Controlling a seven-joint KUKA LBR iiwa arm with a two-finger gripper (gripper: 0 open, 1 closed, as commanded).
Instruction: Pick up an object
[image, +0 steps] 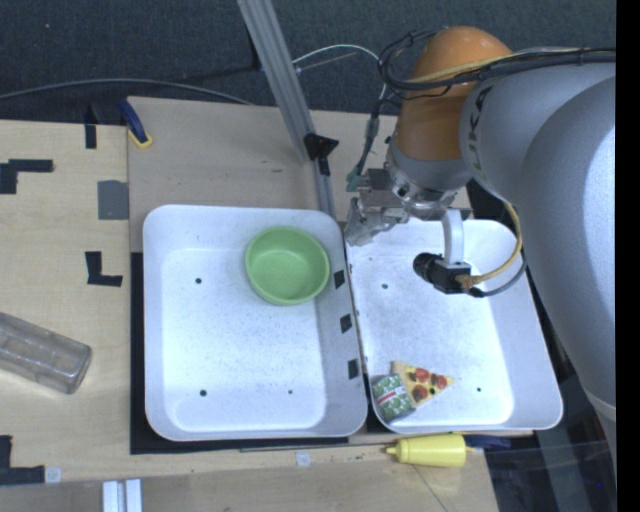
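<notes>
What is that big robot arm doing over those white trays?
It's trying to pick something up. The grey arm reaches in from the right, and its pincer hangs over the far corner of the right bin, holding nothing. A green bowl sits in the left bin. A toy pizza slice and a small green packet lie at the near edge of the right bin, untouched.

No legible text, label, brand, number or sign on anything in view.
</notes>
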